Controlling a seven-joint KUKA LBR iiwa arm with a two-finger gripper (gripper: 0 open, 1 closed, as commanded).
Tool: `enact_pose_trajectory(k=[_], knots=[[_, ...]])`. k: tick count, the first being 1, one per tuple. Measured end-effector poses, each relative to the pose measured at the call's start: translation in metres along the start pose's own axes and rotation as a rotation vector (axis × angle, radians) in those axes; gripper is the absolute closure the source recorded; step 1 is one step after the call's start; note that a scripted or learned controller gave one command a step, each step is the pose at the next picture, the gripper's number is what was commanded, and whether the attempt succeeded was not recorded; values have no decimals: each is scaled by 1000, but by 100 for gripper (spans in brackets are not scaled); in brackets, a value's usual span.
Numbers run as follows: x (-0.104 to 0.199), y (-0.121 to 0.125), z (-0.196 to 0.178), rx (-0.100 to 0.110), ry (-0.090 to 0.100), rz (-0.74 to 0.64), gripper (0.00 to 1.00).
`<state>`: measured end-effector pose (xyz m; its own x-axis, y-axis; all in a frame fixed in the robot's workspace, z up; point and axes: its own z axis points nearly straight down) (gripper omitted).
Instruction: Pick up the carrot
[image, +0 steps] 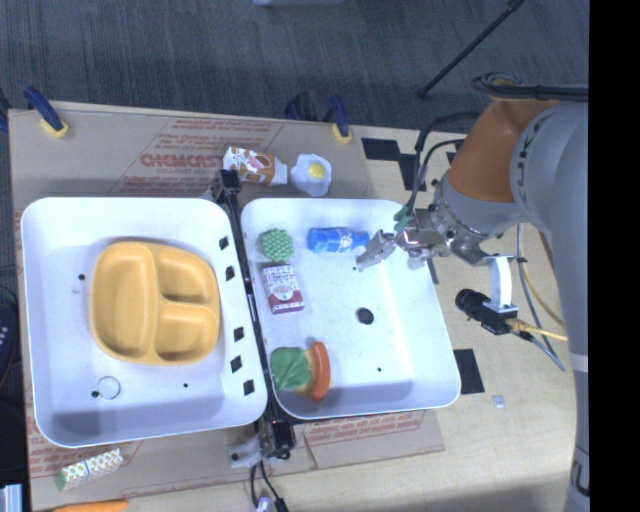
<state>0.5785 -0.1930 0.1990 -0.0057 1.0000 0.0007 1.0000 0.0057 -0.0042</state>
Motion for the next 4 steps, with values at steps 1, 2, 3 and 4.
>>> enact_pose_trajectory(k=[1,2,3,4], knots=[[63,-64,11,1,0,-76,0],[118,-102,8,1,1,-181,0],[93,-101,108,-2,0,-8,0],[95,-101,97,0,4,-13,100]])
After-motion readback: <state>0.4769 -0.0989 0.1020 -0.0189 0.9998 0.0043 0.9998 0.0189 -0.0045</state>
